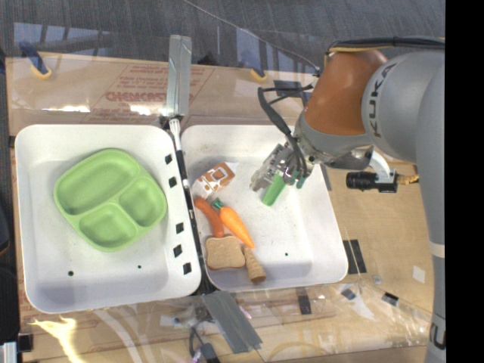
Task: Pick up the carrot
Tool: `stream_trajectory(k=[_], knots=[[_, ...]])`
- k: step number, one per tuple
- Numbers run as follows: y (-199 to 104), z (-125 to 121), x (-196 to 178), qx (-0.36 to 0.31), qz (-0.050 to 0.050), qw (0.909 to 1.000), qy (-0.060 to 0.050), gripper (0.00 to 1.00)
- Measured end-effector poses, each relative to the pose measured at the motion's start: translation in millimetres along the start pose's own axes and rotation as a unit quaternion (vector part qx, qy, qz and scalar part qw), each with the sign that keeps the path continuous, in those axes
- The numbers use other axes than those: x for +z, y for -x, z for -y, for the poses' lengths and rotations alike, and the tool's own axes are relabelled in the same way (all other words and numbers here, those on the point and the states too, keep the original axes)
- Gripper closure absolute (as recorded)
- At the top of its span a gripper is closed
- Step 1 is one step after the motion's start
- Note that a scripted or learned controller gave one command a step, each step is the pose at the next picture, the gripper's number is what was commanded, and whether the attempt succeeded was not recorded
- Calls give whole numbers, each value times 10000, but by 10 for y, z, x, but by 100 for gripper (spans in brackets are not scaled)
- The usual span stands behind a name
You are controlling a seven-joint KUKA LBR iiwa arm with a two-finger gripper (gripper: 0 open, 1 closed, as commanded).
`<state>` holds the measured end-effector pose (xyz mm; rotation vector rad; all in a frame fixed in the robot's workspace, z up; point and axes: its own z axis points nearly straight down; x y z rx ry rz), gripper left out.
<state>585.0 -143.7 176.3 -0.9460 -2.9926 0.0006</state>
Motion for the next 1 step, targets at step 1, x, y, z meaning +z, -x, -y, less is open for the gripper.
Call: stream_trajectory(k=[1], knots=[[-710, 539, 74, -2039, 5, 9790, -1, 100]])
